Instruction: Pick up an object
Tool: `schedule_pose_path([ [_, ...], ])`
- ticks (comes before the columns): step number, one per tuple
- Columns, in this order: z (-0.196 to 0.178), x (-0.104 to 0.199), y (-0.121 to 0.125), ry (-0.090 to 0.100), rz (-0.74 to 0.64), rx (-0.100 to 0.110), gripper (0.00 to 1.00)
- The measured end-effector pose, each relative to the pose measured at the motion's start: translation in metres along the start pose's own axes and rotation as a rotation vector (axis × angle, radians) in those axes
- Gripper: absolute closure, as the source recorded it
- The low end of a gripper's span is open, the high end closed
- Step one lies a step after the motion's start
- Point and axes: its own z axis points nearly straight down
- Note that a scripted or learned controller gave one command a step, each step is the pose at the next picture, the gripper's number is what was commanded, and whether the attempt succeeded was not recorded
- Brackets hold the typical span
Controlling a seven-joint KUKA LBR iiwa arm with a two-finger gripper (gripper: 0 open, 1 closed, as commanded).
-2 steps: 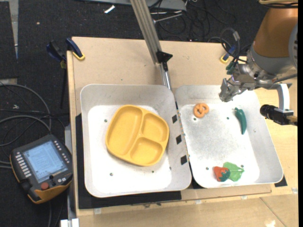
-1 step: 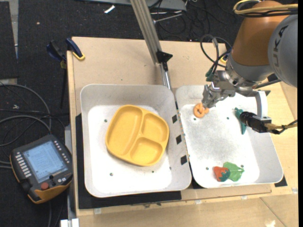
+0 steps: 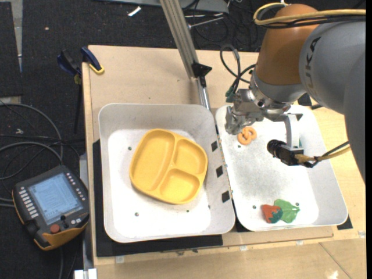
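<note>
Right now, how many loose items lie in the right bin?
2: an orange pretzel near the bin's far left corner, just beside the gripper, and a red-and-green toy near the front edge. The arm may hide more.

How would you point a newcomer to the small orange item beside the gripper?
Start at the right-hand white bin and go to its far-left corner, where the gripper hangs. Just beside it lies a small orange pretzel-shaped piece. The red and green toys sit at the near edge, far from it.

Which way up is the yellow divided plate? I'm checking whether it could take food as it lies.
Right way up. The yellow divided plate lies flat in the left bin, its three hollow compartments facing upward.
</note>
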Motion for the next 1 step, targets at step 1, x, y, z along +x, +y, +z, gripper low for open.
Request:
schedule_pose_path([
  [1, 0.0137, 0.0535, -0.0036, 0.0, -0.001, 0.0, 1.0],
])
